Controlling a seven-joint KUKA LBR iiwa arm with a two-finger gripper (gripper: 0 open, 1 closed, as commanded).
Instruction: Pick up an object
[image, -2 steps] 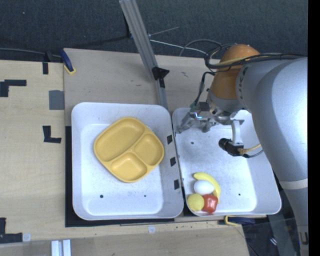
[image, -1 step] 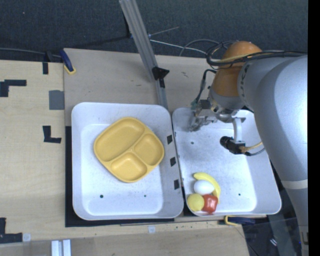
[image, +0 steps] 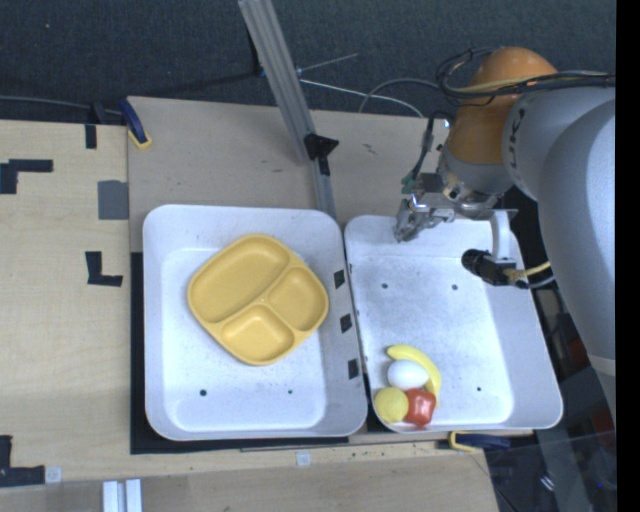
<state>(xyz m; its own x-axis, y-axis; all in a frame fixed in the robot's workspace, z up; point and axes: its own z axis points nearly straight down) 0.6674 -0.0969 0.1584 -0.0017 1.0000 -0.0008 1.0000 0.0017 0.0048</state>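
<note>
While the arm leans in from the right, the scene sorts itself as follows.

Gripper: the gripper (image: 408, 228) hangs over the far rim of the right bin (image: 450, 300), near that bin's back left corner. Nothing shows between its tips, so it carries nothing; whether they stand wide or narrow cannot be told from above at this slant.

Targets: a small heap sits at the near edge of the right bin, namely a white egg-shaped piece (image: 405, 374), a yellow curved piece (image: 425, 362) wrapped behind it, a yellow round piece (image: 391, 404) and a red piece (image: 421, 406), all touching.

Gap: the heap lies well apart from the gripper, across the bin's whole depth.

Left bin: the left bin (image: 170, 300) holds a yellow divided plate (image: 257, 298), lying flat and tilted in plan.

Judgement: the gripper seems parked high and clear, likely so the camera sees the bins; a pick calls for travel toward the near edge, where the wall crowds the cluster.
</note>
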